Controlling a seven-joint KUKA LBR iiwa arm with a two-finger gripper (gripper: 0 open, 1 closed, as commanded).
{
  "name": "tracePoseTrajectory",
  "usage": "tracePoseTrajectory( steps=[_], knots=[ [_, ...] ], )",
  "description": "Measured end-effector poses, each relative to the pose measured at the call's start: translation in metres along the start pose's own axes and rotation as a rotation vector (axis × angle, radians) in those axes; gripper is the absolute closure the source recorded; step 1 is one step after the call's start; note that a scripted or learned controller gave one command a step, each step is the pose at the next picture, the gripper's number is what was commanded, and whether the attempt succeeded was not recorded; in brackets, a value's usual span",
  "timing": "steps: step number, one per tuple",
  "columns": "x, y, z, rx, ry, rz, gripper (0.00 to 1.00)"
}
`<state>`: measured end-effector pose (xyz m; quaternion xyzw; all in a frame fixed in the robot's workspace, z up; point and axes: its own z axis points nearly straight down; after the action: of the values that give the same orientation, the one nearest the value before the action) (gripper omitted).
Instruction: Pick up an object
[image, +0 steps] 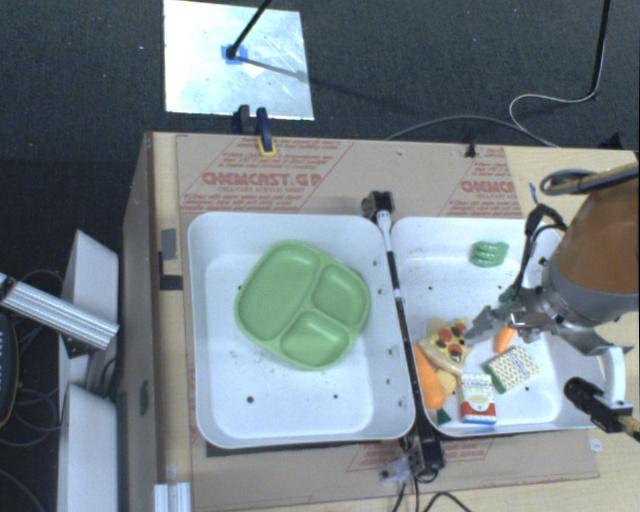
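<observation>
My gripper (505, 328) is low in the right bin (440, 238), near its right middle, and stands open. A small orange piece (505, 339) lies between its spread fingers, and I cannot tell whether they touch it. Just below it lies a checkered packet (513, 368). To the left are a pizza slice toy (446, 345) and an orange carrot (430, 381). A red and white carton (478, 398) rests near the bin's front wall. A green ridged item (490, 254) sits alone at the back of the bin.
The left bin (215, 300) holds a green divided plate (303, 303). A dark divider rail (396, 300) runs between the bins. The arm's grey body with its orange band (600, 245) hangs over the right bin's right edge.
</observation>
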<state>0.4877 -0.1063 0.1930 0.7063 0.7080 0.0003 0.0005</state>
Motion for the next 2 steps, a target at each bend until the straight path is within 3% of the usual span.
tracePoseTrajectory(
  steps=[1, 2],
  knots=[
    [-0.044, 0.059, 0.1, -0.002, 0.0, 0.0, 0.0],
    [-0.05, 0.108, 0.108, -0.002, 0.0, -0.001, 0.0]
  ],
)
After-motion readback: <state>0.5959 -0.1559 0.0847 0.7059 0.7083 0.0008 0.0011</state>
